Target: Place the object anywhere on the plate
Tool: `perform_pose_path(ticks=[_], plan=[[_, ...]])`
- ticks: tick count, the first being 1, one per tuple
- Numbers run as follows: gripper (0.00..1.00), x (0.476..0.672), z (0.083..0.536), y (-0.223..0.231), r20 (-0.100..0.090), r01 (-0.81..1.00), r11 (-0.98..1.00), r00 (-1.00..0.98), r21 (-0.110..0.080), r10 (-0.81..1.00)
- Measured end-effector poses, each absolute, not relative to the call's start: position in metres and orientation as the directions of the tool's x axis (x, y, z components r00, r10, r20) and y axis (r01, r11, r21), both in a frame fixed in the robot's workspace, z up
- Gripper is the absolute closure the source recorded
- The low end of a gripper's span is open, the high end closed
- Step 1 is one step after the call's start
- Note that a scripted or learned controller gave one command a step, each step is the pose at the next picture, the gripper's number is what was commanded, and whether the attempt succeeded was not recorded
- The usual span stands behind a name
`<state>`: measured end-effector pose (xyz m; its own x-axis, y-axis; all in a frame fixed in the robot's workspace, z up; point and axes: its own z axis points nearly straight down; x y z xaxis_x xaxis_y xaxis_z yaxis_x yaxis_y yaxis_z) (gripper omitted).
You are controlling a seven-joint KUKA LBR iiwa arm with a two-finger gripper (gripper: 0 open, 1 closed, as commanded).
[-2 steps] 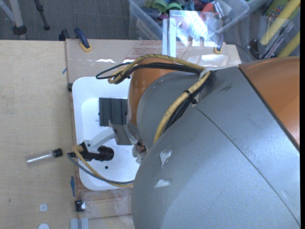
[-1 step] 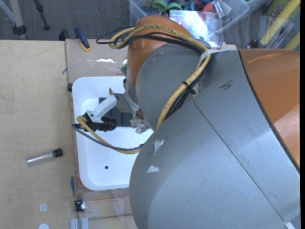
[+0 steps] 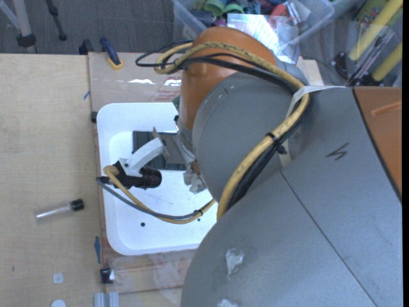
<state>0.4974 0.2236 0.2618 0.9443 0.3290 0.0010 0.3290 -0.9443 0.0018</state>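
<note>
Arm (image 3: 255, 146) bulk covers most of the bench, its wrist low over the left bin (image 3: 121, 235). Gripper (image 3: 195, 181) is mostly hidden under the wrist, so whether it holds anything cannot be told. Neither the object nor a plate can be picked out, so how far the placing has got cannot be judged. A small vial (image 3: 59, 210) lies on the wood left of the bin

Grey arm (image 3: 287, 171), orange band (image 3: 217, 50), white bin (image 3: 121, 117)
</note>
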Motion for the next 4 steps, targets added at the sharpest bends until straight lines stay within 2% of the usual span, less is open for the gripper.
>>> perform_pose_path(ticks=[1,2,3,4], plan=[[1.00,0.518,0.348,0.223,0.003,0.326,-0.945,0.945,0.002,0.326],[0.00,0.518,0.348,0.223,0.002,0.327,-0.945,0.945,0.003,0.327],[0.00,0.598,0.375,0.224,0.004,0.231,-0.973,0.973,0.002,0.231],[1.00,0.599,0.385,0.222,0.007,0.228,-0.974,0.974,0.005,0.228]])
